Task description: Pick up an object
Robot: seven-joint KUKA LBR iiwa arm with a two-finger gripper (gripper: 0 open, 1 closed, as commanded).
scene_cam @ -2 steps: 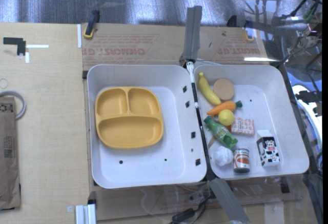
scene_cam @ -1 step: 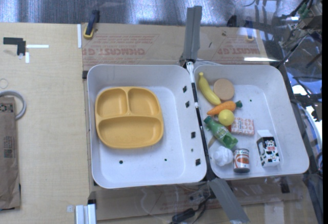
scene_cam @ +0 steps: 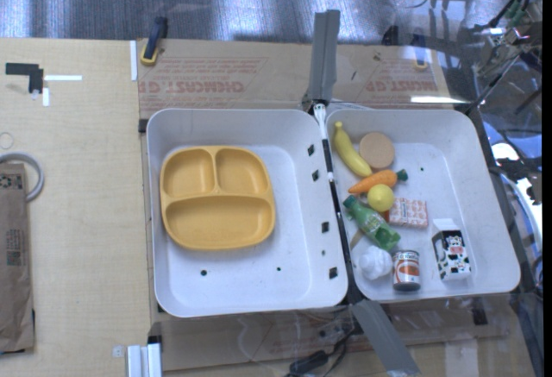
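one can (scene_cam: 406, 270), one milk carton (scene_cam: 451, 254), one banana (scene_cam: 350, 151) in rt bin (scene_cam: 483, 194); one yellow tray (scene_cam: 217, 197) in left bin (scene_cam: 172, 280).

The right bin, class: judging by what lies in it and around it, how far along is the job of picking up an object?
Done: nothing visible. The banana, carrot, lemon, green bottle, can and small carton all lie in the right bin. The yellow divided plate sits in the left bin.
In hand: nothing is lifted.
Left: the entire pick, reach, grasp and lift.
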